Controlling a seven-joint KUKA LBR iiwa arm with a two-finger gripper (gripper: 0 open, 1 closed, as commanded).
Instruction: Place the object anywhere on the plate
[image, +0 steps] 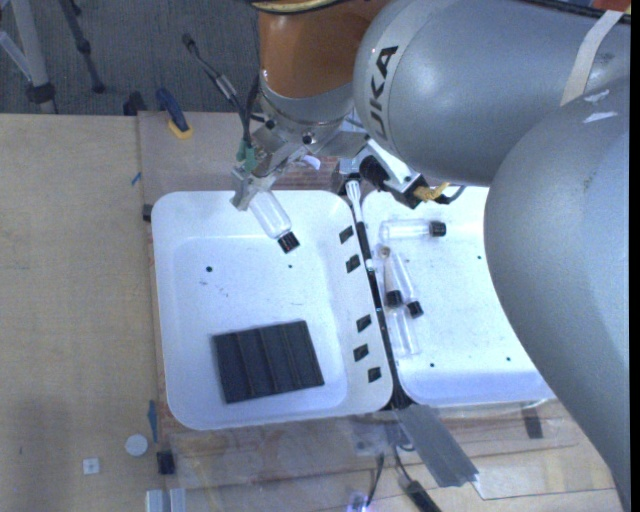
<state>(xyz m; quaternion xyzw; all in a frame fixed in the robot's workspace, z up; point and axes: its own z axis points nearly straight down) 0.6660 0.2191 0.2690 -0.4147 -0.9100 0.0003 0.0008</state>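
Note:
A clear plastic tube (270, 216) with a black cap (288, 241) hangs at a slant over the far rim of the left bin (178, 300). My gripper (250, 188) is shut on the tube's upper end, with the cap pointing down and to the right. The plate (268, 362), a dark ribbed rectangle, lies flat on the left bin's floor near its front edge, well below and forward of the tube. The arm's orange band and grey wrist hide the gripper's upper part.
The right bin (470, 330) holds three similar clear tubes with black caps: one (410, 230) near its far edge, two (393, 275) (403, 332) along its left wall. Black clips (362, 322) line the divide between the bins. The arm's grey bulk covers the right side.

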